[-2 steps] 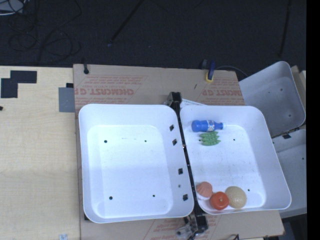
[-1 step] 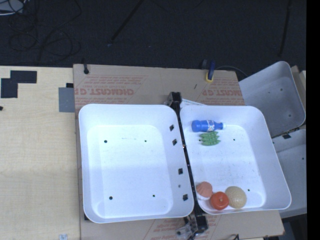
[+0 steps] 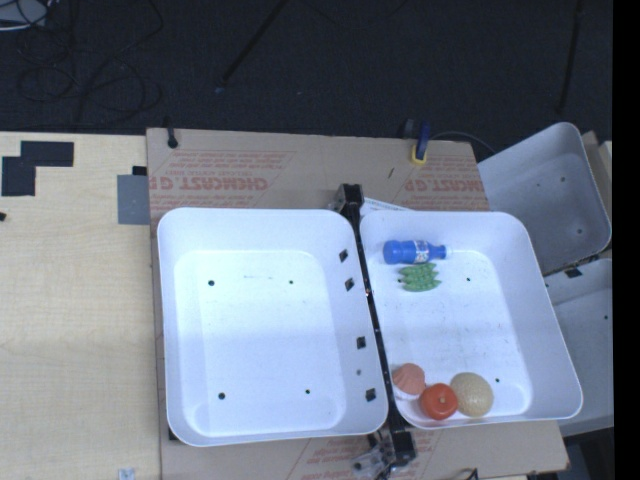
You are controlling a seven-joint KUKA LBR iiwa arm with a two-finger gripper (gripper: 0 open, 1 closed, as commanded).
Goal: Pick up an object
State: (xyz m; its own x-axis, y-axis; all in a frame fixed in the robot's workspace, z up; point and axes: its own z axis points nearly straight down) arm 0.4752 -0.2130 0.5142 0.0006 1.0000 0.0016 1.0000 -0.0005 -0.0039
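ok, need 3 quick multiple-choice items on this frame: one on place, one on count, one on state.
1. Where is the blue bottle?
A. left bin
B. right bin, far end
C. on the cardboard

2. How many objects are in the right bin?
A. three
B. five
C. seven

3. How does the blue bottle sit?
A. upright
B. lying on its side
C. upside down on its cap

Answers:
1 B, it lies near the bin's far wall.
2 B: bottle, green toy, pink piece, red ball, tan ball.
3 B, its length runs along the floor.
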